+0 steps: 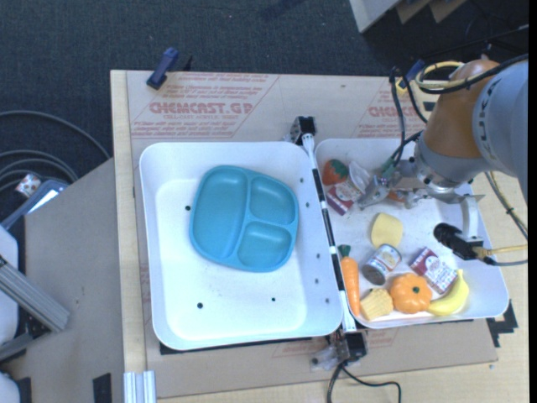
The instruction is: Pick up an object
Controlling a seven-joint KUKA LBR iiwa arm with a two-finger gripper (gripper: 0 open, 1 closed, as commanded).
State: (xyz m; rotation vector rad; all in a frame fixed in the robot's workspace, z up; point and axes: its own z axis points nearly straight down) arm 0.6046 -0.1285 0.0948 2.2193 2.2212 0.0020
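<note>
Arm (478,116) reaches in from the right, orange band above the wrist, wrist bent down over the upper part of the right bin (495,296). Gripper (382,187) sits low near that bin's upper left, next to a red packet (340,198) and a clear wrapper (361,177); can't tell if the jaws are apart or together. Rest of the bin's items lie lower: yellow piece (386,227), can (382,264), carrot (351,285), small pumpkin (409,293), banana (451,296). Left bin (168,309) holds a blue divided plate (244,218).
</note>
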